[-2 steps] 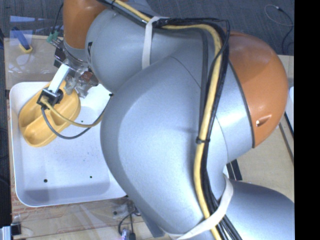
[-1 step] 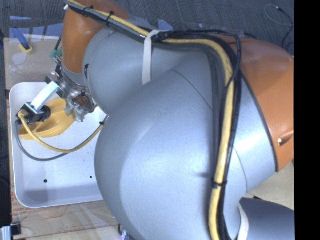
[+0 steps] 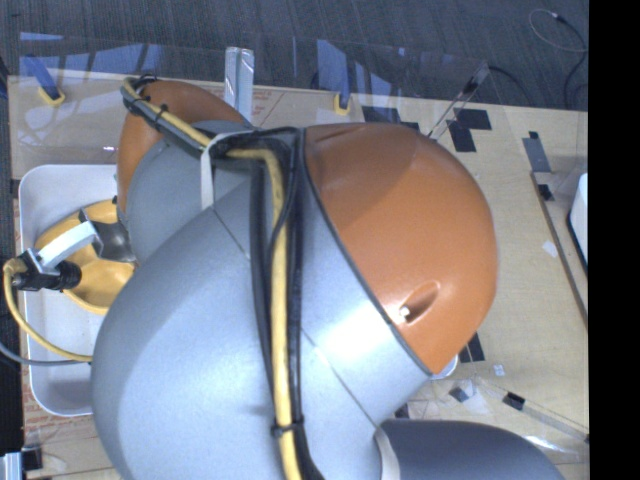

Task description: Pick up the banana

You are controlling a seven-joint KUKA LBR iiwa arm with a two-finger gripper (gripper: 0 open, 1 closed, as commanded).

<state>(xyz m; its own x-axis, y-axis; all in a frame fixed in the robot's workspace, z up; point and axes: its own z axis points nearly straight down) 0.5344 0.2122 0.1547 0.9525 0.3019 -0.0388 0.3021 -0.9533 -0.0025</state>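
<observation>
Item: arm (image 3: 330, 298), grey with orange shells, leaning over the bench from the right and covering most of what you see.
Item: white bin (image 3: 28, 298), left side, one corner showing, a yellow cable (image 3: 14, 303) looping over its rim.
Item: pale wooden bench (image 3: 520, 228), with black tape marks on the right and blue tape (image 3: 40, 71) along the far edge.
Item: dark carpet (image 3: 300, 3) beyond.
Gripper state: you cannot tell.
Banana position: you cannot tell.
</observation>
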